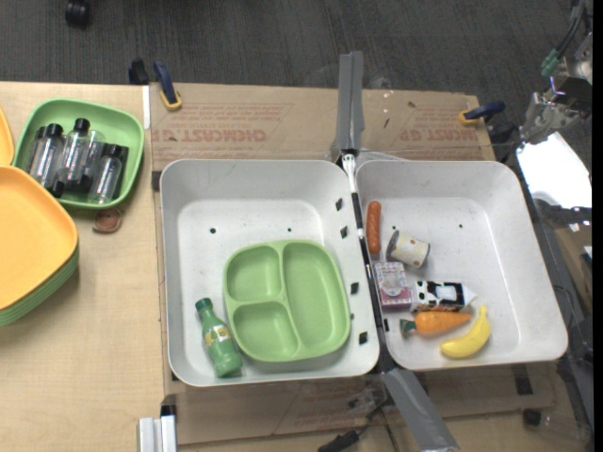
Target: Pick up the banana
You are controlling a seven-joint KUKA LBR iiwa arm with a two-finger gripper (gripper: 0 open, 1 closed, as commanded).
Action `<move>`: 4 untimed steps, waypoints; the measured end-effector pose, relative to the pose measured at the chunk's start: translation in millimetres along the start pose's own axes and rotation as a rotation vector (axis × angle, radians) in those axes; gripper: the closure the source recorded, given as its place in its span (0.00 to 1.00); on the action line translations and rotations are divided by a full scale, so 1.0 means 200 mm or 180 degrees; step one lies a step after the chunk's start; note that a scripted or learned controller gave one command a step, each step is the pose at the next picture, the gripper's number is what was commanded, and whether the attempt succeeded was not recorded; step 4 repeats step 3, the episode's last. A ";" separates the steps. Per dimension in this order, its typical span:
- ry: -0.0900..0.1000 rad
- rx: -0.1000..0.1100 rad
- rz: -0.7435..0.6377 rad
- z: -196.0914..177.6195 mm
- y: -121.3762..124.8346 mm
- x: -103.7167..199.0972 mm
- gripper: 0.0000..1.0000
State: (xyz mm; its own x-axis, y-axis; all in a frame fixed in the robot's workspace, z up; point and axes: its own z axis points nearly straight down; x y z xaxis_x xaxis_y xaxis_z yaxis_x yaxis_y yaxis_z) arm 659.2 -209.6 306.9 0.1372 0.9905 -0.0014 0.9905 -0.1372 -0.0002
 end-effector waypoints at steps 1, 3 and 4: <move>0.0002 0.0002 -0.0677 0.39 -0.01 0.08 1.00; 0.0003 0.0000 -0.1439 0.30 0.01 -0.04 1.00; 0.0003 0.0000 -0.1439 0.30 0.01 -0.04 1.00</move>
